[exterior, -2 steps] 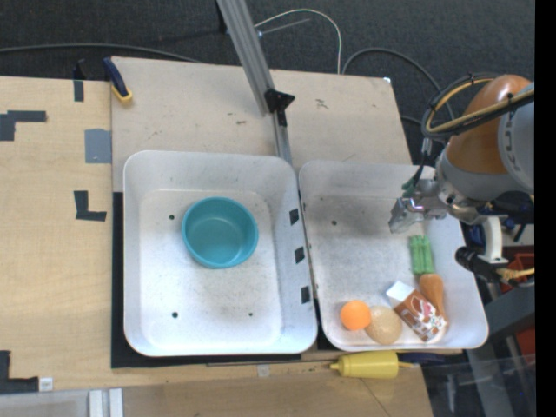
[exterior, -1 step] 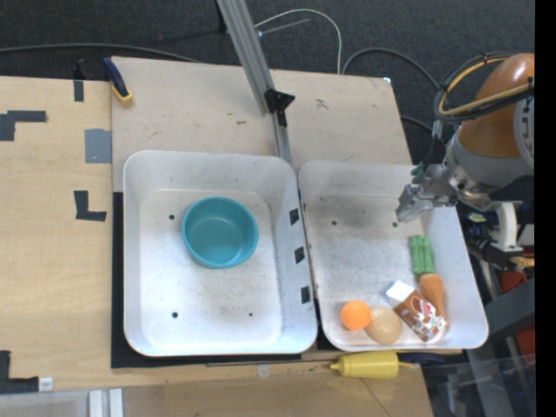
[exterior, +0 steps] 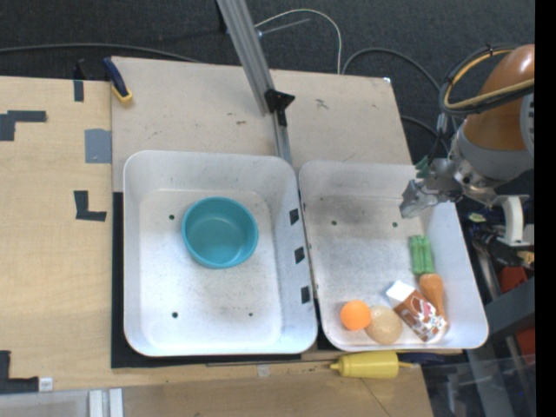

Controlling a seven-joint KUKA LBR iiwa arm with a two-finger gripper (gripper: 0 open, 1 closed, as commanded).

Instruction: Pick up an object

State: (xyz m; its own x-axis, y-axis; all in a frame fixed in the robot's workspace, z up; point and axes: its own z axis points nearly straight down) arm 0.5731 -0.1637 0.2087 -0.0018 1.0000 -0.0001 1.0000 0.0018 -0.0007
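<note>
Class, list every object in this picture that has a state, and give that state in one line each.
Round teal plastic bowl: upright, alone in left white bin.
Green block: lying flat in right white bin.
Orange carrot: lying flat.
Orange ball: resting beside beige ball.
Yellow bottle: lying outside the bins.

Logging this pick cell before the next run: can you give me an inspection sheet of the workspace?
Surface: two shallow white bins, left bin, right bin, both speckled with dark marks.
Job's things: teal round bowl in left bin; orange ball, beige ball, orange carrot, green block, red-white packet in right bin.
Clutter: yellow bottle outside right bin.
Grippers: grey gripper above right bin's far right corner.
Cables: white cable behind bench.
Surroundings: grey pole.
</note>
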